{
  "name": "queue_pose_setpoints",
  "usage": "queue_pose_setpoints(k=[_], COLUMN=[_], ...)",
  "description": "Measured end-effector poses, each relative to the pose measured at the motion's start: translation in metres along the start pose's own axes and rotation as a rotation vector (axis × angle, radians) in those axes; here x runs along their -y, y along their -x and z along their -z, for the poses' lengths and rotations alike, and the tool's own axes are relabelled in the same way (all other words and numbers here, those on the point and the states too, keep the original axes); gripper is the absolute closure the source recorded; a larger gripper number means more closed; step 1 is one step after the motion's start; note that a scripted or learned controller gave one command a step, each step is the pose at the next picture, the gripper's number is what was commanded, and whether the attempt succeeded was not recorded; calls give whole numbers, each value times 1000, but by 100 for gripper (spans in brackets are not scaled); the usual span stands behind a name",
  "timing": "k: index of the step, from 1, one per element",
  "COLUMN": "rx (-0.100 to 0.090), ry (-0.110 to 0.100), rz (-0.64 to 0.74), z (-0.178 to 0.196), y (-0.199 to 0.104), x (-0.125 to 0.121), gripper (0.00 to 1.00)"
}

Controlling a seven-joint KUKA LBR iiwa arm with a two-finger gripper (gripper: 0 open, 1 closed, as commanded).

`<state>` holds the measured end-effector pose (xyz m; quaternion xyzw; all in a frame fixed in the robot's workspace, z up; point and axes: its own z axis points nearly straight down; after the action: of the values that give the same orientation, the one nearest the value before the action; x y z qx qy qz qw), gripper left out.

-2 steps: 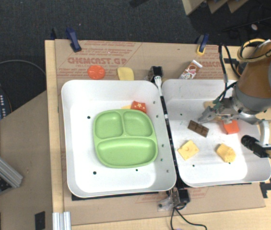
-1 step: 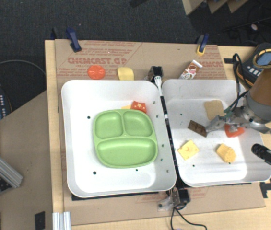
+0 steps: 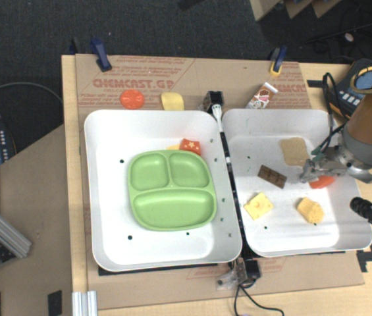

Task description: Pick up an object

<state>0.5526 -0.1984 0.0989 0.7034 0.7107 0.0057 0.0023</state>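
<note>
Camera view: green plate [image 3: 171, 191] in left bin [image 3: 100, 176].

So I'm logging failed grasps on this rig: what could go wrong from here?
The claw sits low over a small red piece that is half hidden beneath it, so it may pinch off-centre and slip. The chocolate bar and tan slice lie close by and could get nudged.

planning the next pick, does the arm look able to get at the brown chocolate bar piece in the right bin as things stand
Probably yes. The brown chocolate bar piece lies flat on the open floor of the right white bin, apart from the other items, and the claw is just beside it with nothing between them.
</note>
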Motion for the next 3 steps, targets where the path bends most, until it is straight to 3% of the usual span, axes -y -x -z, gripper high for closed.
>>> queue_pose_setpoints(k=[1, 2, 3], rx=[11, 6, -9], ry=[-2, -10, -15], rz=[-11, -10, -4], z=[86, 80, -18], y=[27, 25, 19], x=[-1, 0, -7], gripper=[100, 0, 0])
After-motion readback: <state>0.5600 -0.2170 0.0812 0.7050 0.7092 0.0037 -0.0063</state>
